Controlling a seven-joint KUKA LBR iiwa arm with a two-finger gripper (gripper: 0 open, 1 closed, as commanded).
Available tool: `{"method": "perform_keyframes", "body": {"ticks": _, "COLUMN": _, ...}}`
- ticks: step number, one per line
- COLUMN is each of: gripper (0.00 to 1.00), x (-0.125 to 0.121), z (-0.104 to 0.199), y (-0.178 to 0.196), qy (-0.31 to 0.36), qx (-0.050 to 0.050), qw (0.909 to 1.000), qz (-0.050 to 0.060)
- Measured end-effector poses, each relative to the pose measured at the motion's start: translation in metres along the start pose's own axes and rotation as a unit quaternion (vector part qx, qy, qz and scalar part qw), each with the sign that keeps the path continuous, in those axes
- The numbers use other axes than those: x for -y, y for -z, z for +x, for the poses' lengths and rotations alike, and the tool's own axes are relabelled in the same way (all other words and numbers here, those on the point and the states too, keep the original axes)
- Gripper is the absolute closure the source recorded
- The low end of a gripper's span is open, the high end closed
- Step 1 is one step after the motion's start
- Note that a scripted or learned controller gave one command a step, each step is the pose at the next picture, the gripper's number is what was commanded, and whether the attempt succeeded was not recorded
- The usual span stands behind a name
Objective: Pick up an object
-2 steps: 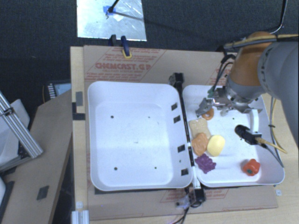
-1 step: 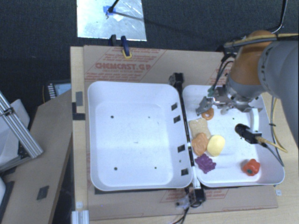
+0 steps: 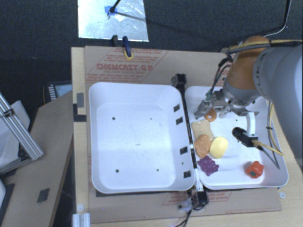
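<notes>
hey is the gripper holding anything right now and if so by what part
Cannot be told. The gripper sits low in the right bin by a small orange piece, but the view does not show that piece in its grasp.

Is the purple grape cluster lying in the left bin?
No, the purple grape cluster lies in the right bin, near its front left corner.

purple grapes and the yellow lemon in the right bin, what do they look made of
Purple grapes: likely moulded plastic toy, with an even matte colour and lumpy one-piece shape. Yellow lemon: probably plastic or foam, smooth with a uniform pale surface and a soft sheen. Neither can be confirmed by look alone.
</notes>
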State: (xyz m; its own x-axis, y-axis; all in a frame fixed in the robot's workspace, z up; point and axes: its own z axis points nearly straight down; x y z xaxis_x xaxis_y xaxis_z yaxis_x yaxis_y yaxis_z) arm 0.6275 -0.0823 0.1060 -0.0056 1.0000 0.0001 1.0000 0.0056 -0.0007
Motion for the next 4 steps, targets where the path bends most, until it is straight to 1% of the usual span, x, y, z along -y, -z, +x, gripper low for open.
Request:
{"method": "perform_keyframes", "body": {"ticks": 1, "gripper": 1.00, "x": -0.001, "z": 0.000, "y": 0.013, "qy": 0.000, "qx": 0.000, "qw": 1.0000, "qz": -0.002}}
{"method": "perform_keyframes", "body": {"ticks": 2, "gripper": 1.00, "x": 0.000, "z": 0.096, "y": 0.083, "qy": 0.004, "qx": -0.002, "qw": 1.0000, "qz": -0.005}}
{"method": "perform_keyframes", "body": {"ticks": 3, "gripper": 1.00, "x": 0.032, "z": 0.137, "y": 0.121, "qy": 0.002, "qx": -0.002, "qw": 1.0000, "qz": -0.002}}
{"method": "perform_keyframes", "body": {"ticks": 4, "gripper": 1.00, "x": 0.074, "z": 0.112, "y": 0.189, "qy": -0.003, "qx": 0.000, "qw": 1.0000, "qz": -0.004}}
